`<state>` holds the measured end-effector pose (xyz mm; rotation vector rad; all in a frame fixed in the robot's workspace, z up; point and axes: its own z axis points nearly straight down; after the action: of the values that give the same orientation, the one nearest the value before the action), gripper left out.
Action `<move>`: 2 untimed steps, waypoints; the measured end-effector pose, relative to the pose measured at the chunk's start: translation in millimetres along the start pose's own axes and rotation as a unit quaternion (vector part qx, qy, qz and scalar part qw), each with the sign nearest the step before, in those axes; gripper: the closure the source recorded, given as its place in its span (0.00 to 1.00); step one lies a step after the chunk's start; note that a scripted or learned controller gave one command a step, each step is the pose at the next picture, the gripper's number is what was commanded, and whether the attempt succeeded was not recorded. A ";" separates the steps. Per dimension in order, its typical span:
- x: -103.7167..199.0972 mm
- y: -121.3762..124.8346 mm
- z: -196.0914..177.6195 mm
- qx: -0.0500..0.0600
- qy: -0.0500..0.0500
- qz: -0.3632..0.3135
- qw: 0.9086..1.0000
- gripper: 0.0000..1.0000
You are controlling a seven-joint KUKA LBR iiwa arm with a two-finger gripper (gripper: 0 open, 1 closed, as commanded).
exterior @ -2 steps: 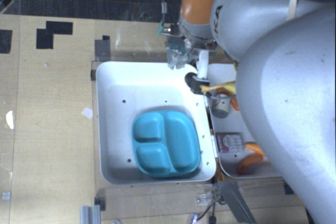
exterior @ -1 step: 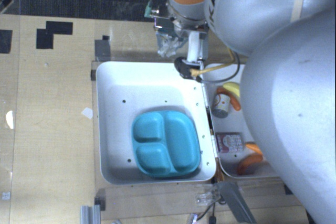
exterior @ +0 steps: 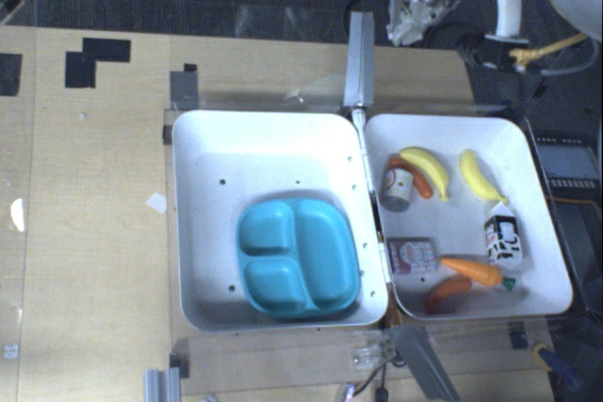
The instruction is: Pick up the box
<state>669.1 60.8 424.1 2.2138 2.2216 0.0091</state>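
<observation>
gripper (exterior: 411,14) hangs beyond the bins, its state impossible to tell; box (exterior: 412,256) lies in right bin (exterior: 556,245)

The left bin (exterior: 193,202) holds a blue sectioned tray (exterior: 297,256), lying toward its near right corner. In the right bin (exterior: 542,231), two yellow bananas lie toward the far side, one (exterior: 425,168) near the middle and another (exterior: 480,176) to its right. A small can (exterior: 397,189) rests beside the first banana, touching a reddish sausage-like piece (exterior: 417,181). An orange carrot (exterior: 474,271) lies near the front, with a brown-red item (exterior: 446,295) just below it. The wooden desk (exterior: 85,202) carries black tape marks (exterior: 94,59) at its far left.
</observation>
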 end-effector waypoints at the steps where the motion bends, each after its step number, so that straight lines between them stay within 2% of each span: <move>1: 7.3 0.1 -11.6 0.001 0.000 -0.012 1.000 1.00; 2: -15.9 -0.2 8.3 0.001 0.000 -0.062 0.998 1.00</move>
<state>669.0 44.9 415.8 2.0721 2.3554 0.0064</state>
